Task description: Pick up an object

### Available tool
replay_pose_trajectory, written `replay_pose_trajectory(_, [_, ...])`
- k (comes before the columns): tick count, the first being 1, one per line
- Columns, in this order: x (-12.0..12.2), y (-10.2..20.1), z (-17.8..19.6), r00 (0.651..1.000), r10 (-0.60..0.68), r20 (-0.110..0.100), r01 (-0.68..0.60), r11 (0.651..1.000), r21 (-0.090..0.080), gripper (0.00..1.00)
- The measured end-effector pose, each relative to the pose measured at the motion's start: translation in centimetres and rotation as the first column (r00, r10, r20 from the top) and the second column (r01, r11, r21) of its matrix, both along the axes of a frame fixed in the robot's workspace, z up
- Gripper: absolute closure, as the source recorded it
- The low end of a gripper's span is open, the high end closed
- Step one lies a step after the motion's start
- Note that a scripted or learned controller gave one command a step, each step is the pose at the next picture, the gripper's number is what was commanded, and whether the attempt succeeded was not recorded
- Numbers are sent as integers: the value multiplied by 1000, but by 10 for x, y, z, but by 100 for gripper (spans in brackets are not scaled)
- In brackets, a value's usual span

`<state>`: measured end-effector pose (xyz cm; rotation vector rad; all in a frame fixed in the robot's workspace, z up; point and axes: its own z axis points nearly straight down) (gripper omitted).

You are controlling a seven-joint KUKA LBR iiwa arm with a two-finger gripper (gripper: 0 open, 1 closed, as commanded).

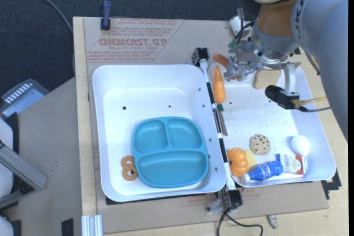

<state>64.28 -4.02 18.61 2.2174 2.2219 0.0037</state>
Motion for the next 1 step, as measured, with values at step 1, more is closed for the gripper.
replay_pose_trajectory(1, [-54,-10,43,1000,-2,-4,2,1000,0,100])
